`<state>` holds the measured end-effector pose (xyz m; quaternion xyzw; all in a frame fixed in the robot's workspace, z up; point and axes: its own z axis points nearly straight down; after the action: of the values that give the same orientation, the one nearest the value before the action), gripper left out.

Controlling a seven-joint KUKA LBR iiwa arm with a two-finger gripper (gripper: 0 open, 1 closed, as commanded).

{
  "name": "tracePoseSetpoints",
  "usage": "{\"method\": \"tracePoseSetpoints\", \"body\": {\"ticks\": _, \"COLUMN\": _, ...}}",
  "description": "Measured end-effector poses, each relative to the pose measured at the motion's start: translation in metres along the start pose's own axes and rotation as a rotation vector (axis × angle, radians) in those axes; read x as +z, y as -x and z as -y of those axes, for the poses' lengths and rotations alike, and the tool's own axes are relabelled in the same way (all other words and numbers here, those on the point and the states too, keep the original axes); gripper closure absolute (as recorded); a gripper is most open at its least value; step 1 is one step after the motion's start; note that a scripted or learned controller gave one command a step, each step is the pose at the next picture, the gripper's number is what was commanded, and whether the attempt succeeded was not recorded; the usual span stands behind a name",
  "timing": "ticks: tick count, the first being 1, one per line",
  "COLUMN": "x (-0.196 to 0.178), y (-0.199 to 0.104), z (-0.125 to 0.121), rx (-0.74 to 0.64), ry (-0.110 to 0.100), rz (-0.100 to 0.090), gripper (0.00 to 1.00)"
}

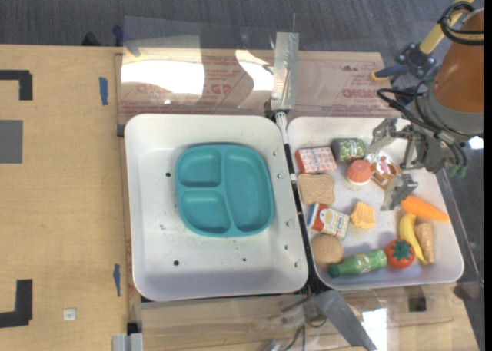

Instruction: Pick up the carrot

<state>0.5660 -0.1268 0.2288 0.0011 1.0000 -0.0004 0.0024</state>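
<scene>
While the gripper (400, 177) hangs over the right bin (453, 265) near its far right corner, its fingers look spread and nothing is between them. The carrot (425, 208) lies by the right edge of this bin, just beside the lower fingertip, with its thick end toward the gripper. Just below it are the banana (409, 236) and a pale bread stick (425, 243), and a tomato (400, 253) sits near the front edge. I judge that the risk is a glancing close: the carrot tapers and lies at a slant, so it can roll or slip out toward the bin wall. The fingers may also catch the banana.
</scene>
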Motion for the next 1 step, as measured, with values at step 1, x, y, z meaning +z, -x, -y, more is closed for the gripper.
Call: {"method": "tracePoseSetpoints", "body": {"ticks": 1, "x": 0.1082, "y": -0.0229, "z": 0.0610, "rx": 0.175, "ry": 0.001, "rz": -0.011, "gripper": 0.00}}
